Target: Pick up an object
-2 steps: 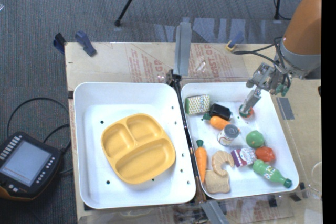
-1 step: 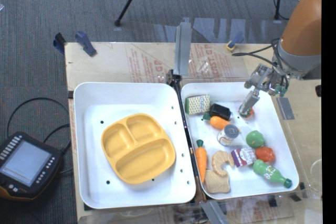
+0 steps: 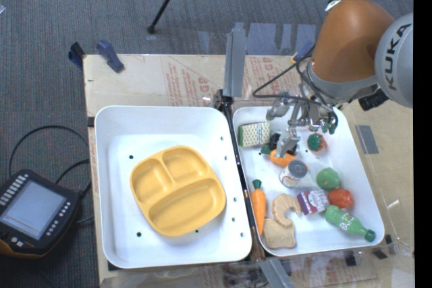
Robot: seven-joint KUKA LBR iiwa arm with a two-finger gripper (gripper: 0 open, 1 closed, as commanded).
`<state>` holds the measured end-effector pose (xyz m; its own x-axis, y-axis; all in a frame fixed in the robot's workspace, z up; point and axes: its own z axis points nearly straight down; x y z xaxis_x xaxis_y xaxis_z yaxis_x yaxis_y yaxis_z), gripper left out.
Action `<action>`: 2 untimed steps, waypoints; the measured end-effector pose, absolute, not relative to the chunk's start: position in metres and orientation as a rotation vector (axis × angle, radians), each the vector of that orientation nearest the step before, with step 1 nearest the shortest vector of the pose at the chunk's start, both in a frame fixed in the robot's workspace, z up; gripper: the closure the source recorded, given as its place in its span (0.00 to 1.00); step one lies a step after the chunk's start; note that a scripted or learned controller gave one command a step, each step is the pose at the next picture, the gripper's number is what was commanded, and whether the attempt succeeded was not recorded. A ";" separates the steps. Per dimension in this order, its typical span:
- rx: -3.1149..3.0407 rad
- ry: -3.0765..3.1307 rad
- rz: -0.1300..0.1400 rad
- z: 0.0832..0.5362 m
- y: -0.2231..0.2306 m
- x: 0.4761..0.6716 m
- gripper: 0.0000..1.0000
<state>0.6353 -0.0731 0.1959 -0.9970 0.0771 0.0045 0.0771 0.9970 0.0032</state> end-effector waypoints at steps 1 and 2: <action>-0.132 -3.137 -0.009 0.206 -0.074 0.636 1.00; -0.157 -3.139 -0.004 0.223 -0.068 0.633 1.00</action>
<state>0.6331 -0.0680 0.2228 -0.9950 0.0998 -0.0011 0.0998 0.9950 0.0026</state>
